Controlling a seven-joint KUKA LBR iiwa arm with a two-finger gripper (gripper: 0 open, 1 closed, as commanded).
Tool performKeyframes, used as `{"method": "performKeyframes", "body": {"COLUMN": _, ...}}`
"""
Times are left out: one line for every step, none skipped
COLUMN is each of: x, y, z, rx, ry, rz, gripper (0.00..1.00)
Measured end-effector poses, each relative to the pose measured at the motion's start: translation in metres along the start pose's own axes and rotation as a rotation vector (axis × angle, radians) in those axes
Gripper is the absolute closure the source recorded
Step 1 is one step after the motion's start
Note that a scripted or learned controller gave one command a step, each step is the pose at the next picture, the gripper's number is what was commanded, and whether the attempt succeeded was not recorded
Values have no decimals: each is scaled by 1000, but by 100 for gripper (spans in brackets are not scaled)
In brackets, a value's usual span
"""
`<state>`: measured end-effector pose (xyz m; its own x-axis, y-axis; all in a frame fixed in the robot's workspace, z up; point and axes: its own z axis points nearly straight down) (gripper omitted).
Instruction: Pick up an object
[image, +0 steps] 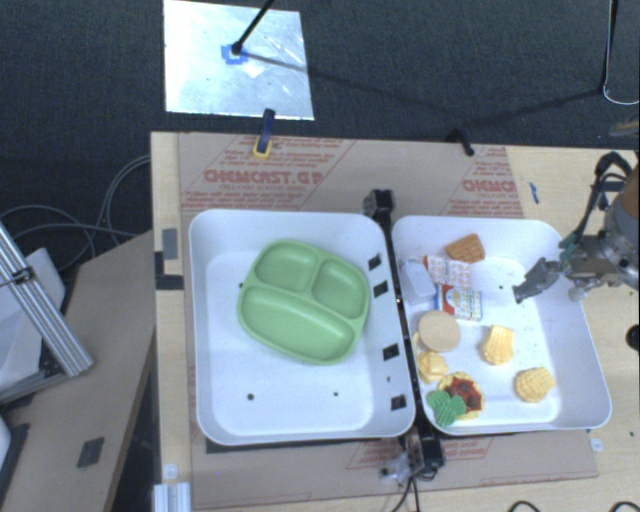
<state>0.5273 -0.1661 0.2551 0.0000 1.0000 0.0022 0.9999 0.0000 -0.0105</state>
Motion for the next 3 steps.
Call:
{"method": "performKeyframes", "body": {"x": 0, "y": 2, "z": -6, "rx": -12, "ry": -3, "rz": -3, "gripper": 0}}
{"method": "performKeyframes", "body": {"x": 5, "y": 12, "z": 43, "rx": -8, "ry": -1, "rz": -3, "gripper": 0}}
{"method": "performKeyframes", "body": {"x": 11, "y": 16, "z": 104, "rx": -7, "ry": -1, "rz": -2, "gripper": 0}}
